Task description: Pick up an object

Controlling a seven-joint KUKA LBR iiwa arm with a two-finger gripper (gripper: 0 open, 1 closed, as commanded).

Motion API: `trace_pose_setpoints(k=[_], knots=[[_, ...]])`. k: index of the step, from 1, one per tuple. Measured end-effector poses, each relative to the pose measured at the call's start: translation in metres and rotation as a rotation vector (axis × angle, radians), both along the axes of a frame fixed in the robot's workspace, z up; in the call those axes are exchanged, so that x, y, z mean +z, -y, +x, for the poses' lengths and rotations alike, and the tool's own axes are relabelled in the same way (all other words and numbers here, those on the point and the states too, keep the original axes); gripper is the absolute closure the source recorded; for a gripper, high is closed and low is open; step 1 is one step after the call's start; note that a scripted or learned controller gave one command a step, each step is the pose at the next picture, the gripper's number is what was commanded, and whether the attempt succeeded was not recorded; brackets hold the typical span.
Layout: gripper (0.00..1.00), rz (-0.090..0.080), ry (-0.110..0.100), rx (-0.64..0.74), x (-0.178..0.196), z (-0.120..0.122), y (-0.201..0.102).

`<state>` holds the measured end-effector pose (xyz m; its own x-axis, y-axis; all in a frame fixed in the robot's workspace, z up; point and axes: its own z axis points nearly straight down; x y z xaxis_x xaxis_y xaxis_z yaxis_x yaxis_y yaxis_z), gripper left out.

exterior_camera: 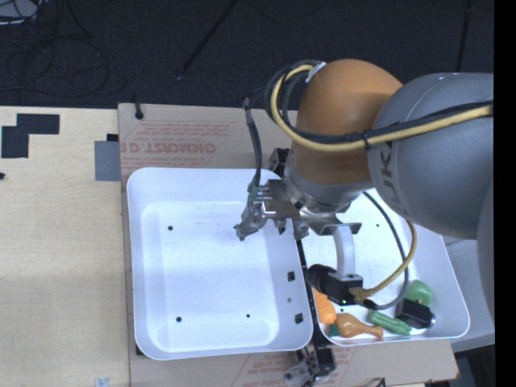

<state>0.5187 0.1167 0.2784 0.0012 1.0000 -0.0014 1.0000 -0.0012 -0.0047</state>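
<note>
Reaching in from the right side of the camera view, the grey arm (pixel 439 160) with its orange band (pixel 347 103) hangs over the middle of the two bins. Its gripper (pixel 251 222) is low over the left bin (pixel 153 208), in the far right part of that bin and just beside the wall that it shares with the right bin (pixel 442 268). Whether the gripper is open or closed I cannot tell, because the wrist covers most of it. The things to pick up all lie together in the near corner of the right bin, well apart from the gripper. An orange piece (pixel 322 305) is close to the shared wall, and a tan pear-shaped piece (pixel 355 326) lies just beside it, toward the near rim. A dark green stick (pixel 390 322) comes next on the right, then a small black piece (pixel 416 314) (its shape is too small to name). A pale green round piece (pixel 420 292) sits just behind the black one. Both bins stand on a cardboard sheet (pixel 177 139) with red letters, which lies on the pale wooden bench (pixel 56 240).
</note>
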Motion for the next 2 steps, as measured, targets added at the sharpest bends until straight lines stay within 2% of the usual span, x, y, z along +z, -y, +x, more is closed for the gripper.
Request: trace_pose_setpoints(k=[2], knots=[[0.0,0.0,0.0,0.0,0.0,0.0,0.0]])
